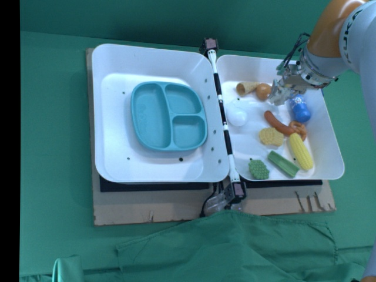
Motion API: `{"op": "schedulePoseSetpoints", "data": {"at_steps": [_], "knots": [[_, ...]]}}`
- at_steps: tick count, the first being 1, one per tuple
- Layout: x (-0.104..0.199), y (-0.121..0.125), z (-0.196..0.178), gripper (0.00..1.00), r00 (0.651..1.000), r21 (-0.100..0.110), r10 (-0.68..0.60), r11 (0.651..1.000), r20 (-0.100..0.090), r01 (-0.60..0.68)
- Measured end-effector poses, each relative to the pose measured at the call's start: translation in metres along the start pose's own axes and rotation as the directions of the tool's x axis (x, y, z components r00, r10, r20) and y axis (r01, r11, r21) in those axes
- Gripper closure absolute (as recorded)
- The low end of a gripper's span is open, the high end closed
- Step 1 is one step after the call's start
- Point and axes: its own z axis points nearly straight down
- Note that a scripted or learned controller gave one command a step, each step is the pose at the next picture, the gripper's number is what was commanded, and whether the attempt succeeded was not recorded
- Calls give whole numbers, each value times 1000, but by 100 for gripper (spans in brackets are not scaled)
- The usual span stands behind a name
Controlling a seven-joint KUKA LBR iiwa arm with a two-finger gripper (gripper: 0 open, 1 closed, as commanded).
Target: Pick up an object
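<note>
Left bin [111,157] carries a teal divided plate [169,115], flat, roughly centred, w/ bare white floor all round it; nothing there for the arm to chase. A black-and-white divider rail [222,107] runs btwn the two bins. Right bin [332,163] holds all the toy food: a white egg-like piece [237,117] just beside the rail, a green broccoli-ish cluster [258,169] near the front wall, an orange-brown croissant or pear shape [254,89] toward the back, a yellow waffle-like disc [271,137] mid-bin, a green stick [284,164] lying diagonal, a sausage [279,124] w/ long axis running back-left to front-right, a corn cob [300,151] angled much the same way, and a blue item [301,110] close to the right wall. The gripper [277,97] hangs low over the back of the right bin; whether it's apart or together can't be told at this res. Nearest candidate is prob. the orange-brown piece, just to its left, long axis approx. left-right; the blue item sits just to its right, the sausage just in front. Open room is tight: back wall is close behind, items crowd on three sides, so a straight-down approach looks safer than any sideways sweep. Nothing is seen btwn the tips, so no pick is judged made yet.
</note>
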Motion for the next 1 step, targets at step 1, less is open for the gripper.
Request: {"op": "schedulePoseSetpoints", "data": {"at_steps": [1], "knots": [[0,0,1,0,1000,1,0,1000,0,0]]}}
